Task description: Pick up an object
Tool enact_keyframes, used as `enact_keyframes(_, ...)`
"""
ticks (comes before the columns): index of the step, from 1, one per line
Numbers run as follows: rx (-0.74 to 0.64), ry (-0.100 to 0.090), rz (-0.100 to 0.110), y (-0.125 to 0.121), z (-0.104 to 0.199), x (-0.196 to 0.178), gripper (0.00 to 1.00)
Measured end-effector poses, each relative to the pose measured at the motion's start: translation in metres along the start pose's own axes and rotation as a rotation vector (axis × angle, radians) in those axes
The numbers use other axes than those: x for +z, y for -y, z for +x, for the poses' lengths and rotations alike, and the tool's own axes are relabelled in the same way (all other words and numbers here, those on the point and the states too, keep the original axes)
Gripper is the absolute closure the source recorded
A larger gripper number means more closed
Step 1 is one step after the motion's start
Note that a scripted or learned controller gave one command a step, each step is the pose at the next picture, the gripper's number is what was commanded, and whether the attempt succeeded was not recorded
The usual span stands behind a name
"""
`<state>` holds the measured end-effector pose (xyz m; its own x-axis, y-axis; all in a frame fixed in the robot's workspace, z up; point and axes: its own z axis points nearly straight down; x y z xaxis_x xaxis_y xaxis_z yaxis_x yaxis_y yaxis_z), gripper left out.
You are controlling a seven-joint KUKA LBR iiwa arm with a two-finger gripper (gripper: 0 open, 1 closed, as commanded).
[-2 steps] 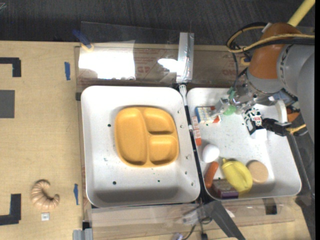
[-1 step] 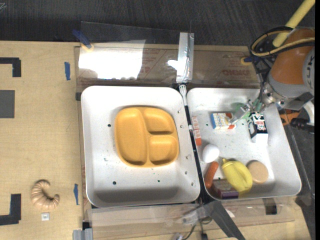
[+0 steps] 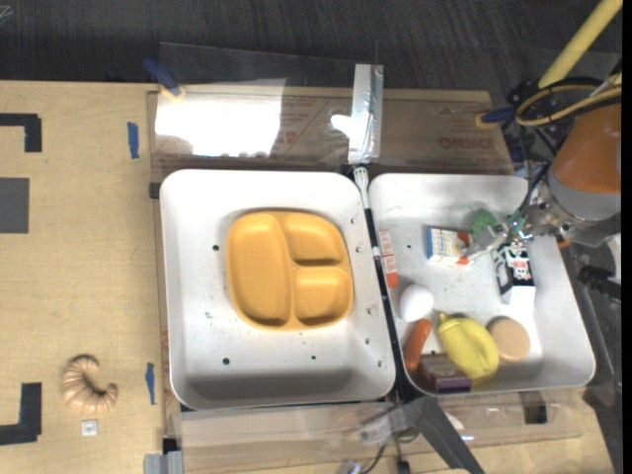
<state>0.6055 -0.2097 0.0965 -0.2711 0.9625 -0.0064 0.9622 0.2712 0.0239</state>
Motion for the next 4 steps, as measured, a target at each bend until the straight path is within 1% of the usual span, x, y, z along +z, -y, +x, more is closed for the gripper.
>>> enact_keyframes(1,0.211,-0.016,0.011,0.037,0.01,0.005,0.0)
enact_keyframes(2,0.308,-0.003,0.015,-0.015,0.093,0.008,0.0)
enact_keyframes(3,0.501,0.0,0.029,-0.06,0.085,0.011,0.0)
enact_keyframes(4,0.499,0.001,0.031,-0.06,0.086,0.001,1.0)
